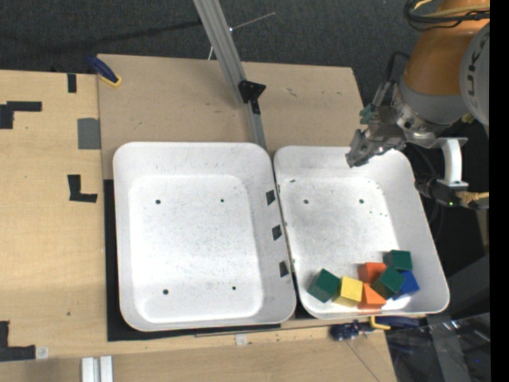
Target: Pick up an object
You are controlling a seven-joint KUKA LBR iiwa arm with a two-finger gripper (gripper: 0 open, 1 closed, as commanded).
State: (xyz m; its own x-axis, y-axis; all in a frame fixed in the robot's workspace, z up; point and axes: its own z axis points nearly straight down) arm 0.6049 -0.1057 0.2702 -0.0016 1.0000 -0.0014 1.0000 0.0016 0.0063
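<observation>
Several small blocks lie clustered in the near corner of the right bin (413, 205): a dark green block (324, 284), a yellow block (350, 290), an orange block (371, 280), a green block (397, 259) and a blue block (407, 283). My gripper (357, 154) hangs over the far edge of the right bin, well away from the blocks. Nothing shows between its fingers.
The left bin (191, 229) stands beside the right one on the wooden bench. A grey metal pole (227, 42) slants down to the gap between the bins. Black tape marks sit on the bench at the left.
</observation>
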